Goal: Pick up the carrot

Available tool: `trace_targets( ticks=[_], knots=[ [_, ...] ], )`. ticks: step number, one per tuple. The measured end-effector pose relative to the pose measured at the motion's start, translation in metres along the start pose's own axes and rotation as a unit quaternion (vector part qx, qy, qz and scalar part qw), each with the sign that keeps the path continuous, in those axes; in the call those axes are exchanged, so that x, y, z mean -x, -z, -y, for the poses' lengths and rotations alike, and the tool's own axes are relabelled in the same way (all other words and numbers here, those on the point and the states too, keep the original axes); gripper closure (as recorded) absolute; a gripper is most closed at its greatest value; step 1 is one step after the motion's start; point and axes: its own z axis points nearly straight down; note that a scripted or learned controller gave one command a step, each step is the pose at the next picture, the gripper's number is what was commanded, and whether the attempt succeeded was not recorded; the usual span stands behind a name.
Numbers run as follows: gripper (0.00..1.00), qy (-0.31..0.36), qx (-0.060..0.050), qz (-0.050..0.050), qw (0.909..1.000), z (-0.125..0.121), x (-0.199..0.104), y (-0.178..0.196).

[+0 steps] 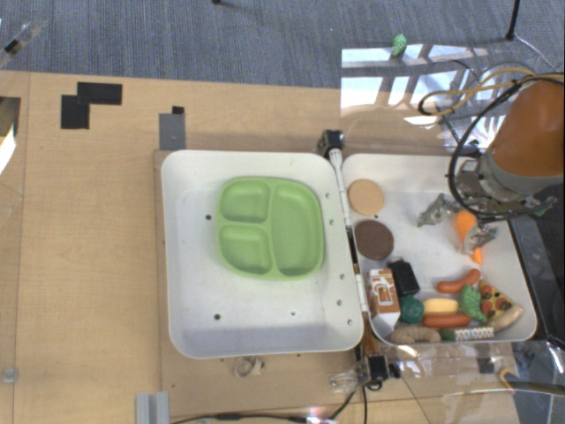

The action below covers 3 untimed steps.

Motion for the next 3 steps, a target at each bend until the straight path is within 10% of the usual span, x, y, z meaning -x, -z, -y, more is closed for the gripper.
trace_targets(
  ticks=[1, 2, 3],
  knots=[
    [1.0, 0.0, -0.005, 0.004, 1.0, 0.003, 0.004, 0.015],
    [0.0, 0.0, -0.005, 0.004, 1.0, 0.003, 0.004, 0.014],
    [0.0, 0.099, 0.0, 0.004, 0.9951, 0.008, 0.012, 0.003]
  ],
)
